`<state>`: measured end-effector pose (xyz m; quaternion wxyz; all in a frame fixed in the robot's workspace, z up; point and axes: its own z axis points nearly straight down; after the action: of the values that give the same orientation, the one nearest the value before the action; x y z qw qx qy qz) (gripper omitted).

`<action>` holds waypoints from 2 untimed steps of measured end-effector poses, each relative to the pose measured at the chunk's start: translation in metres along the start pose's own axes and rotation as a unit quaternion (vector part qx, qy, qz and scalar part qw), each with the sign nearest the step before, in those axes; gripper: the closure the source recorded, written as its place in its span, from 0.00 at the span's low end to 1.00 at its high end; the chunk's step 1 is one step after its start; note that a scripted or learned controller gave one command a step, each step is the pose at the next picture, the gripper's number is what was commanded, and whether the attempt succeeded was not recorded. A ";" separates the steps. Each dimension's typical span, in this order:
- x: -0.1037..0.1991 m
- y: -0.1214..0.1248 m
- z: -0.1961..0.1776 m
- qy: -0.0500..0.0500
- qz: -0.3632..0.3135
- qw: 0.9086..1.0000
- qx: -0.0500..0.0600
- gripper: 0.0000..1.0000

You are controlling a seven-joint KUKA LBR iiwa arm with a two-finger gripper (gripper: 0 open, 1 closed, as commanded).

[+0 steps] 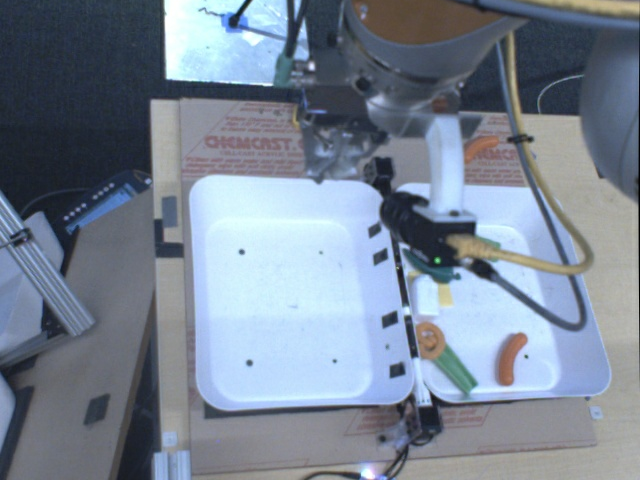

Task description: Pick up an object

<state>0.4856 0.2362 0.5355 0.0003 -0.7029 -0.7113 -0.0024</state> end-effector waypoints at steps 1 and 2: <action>-0.002 0.024 0.000 -0.001 0.005 1.000 0.000 1.00; -0.034 0.086 0.001 -0.002 0.007 1.000 -0.001 1.00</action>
<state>0.5719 0.2037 0.5350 -0.0015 -0.7076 -0.7066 -0.0017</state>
